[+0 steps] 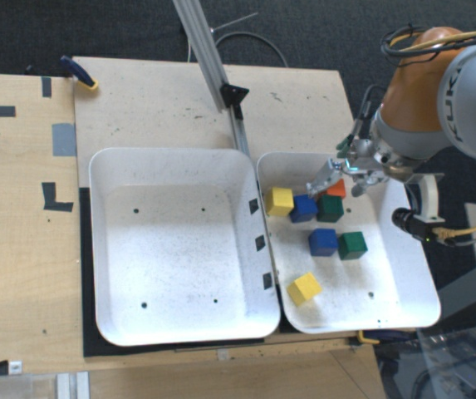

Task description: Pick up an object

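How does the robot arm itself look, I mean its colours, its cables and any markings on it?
The arm is grey with a broad orange band above the wrist and dark lettering on the grey shell. Yellow and black cables loop over the orange part. The gripper is small, metallic grey.

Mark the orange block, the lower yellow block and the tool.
orange block (336, 189), camera view, its exposed top face.
lower yellow block (305, 288), camera view, top face centre.
tool (331, 181), camera view, at its fingertips.
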{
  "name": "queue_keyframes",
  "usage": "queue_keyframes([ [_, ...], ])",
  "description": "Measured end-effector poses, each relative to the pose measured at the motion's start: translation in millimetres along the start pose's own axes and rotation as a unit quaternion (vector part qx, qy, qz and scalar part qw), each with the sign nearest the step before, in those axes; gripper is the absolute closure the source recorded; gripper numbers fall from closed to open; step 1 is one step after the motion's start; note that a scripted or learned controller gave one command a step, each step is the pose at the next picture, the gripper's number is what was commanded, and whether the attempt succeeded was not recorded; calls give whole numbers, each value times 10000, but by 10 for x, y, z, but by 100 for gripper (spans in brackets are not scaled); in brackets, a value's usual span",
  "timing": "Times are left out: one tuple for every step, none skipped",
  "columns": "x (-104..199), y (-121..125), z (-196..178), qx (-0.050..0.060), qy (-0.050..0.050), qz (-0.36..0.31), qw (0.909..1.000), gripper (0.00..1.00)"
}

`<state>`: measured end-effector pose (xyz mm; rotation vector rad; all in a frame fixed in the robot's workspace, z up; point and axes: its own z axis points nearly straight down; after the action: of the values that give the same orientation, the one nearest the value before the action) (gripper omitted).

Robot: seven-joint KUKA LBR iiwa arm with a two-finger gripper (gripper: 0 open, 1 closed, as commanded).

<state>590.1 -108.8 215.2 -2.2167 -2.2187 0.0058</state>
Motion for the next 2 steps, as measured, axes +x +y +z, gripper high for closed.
queue_keyframes([
  [-1, 10, -28, -25, -4, -6, 10000, 0],
  [11, -57, 606, 10, -4, -1, 10000, 0],
])
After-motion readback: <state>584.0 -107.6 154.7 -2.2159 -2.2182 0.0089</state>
